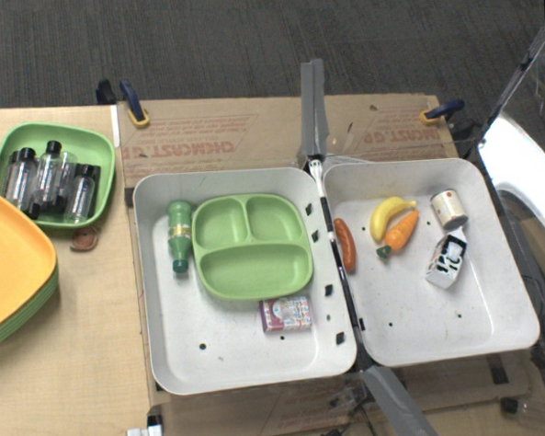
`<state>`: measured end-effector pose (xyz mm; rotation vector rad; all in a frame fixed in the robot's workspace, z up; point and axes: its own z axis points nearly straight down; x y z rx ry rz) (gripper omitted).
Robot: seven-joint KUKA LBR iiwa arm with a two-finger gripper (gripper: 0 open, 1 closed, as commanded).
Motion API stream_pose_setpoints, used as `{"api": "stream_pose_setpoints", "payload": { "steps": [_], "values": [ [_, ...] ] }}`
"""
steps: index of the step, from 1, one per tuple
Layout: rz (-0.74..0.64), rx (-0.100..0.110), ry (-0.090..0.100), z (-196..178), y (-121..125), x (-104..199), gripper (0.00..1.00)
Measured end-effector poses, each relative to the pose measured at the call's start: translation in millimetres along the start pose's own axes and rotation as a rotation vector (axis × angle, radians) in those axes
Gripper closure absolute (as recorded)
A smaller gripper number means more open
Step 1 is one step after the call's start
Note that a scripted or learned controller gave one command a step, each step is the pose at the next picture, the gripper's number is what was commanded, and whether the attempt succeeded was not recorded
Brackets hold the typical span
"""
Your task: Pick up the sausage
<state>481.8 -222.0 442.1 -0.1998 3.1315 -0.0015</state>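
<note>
At the right edge a pale curved shape (520, 165) is cut off by the frame, and we cannot make out what it is. At the left edge a stack of orange plates (16, 265) is also cut off. The dark-capped bottles (47, 182) in the green tray (101, 149) are too small for us to read. The print on the small packet (287, 314) in the left bin (170, 357) is blurred.

The sausage (346, 245) lies in the right bin (500, 323), hard against that bin's left wall, just beside the seam between the two bins. Its long axis runs from the far side of the bench toward the near side, tilted only slightly, with the near end a touch further right. It lies flat and apart from its neighbours. To its right sit a banana (389, 213) and a carrot (402, 233), touching each other. Further right are a small can (449, 208) and a tipped carton (446, 261).

The left bin also holds a green divided plate (252, 244) and a green bottle (180, 235) beside it.

We cannot tell whether the gripper is open, closed or gripping anything. Nothing touches the sausage.
</note>
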Motion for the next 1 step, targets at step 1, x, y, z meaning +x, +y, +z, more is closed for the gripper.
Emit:
{"api": "stream_pose_setpoints", "payload": {
  "steps": [1],
  "values": [
    [-0.404, -0.002, 0.001, 18.9, 0.0, -1.3, 1.00]
  ]
}}
